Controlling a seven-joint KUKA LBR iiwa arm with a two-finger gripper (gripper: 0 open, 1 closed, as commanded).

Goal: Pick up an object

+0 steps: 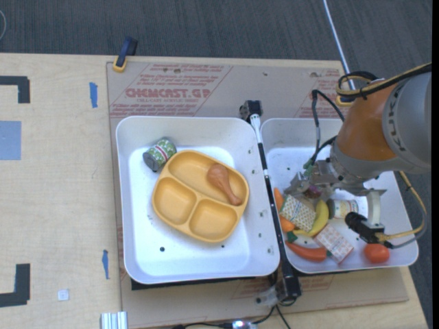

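Note:
My gripper [310,185] is down in the right bin [295,137], just above a pile of toy food. Right under it lie a checkered waffle piece [298,212] and a yellow banana [320,218]. An orange carrot [278,199] sits at the pile's left edge. A red pepper [306,251] and a pink cracker [335,242] lie toward the front, with a red tomato [376,253] at the front right. Nothing can be seen held by the gripper.
The left bin [130,204] holds a yellow divided plate [180,204] with a chicken drumstick [226,182] on it, and a green can [159,153] beside the plate. The grey arm with its orange band [363,132] and cables covers the right bin's right side.

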